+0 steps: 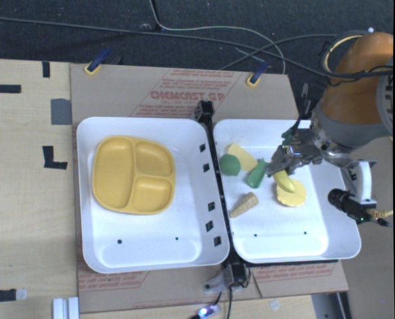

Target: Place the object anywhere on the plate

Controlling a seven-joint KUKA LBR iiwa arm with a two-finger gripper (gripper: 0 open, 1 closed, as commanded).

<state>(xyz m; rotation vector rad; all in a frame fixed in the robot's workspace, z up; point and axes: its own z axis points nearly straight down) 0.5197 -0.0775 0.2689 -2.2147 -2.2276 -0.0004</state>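
A yellow divided plate point(132, 175) lies in the left bin point(144, 244). The right bin point(283, 241) holds several toy foods: a pale yellow piece point(243, 157), a green ball point(230, 165), a green elongated piece point(257, 173), a tan cone-like piece point(244, 205) and a yellow piece point(289, 191). My gripper point(282, 165) hangs low over the right bin, between the green elongated piece and the yellow piece. Its dark fingers point down and left, close to the top of the yellow piece.
The arm's grey body and orange band point(360, 78) come in from the right over the right bin's far corner. A black divider with clips point(214, 178) runs between the bins. Cables point(204, 32) cross the dark surface at the back.
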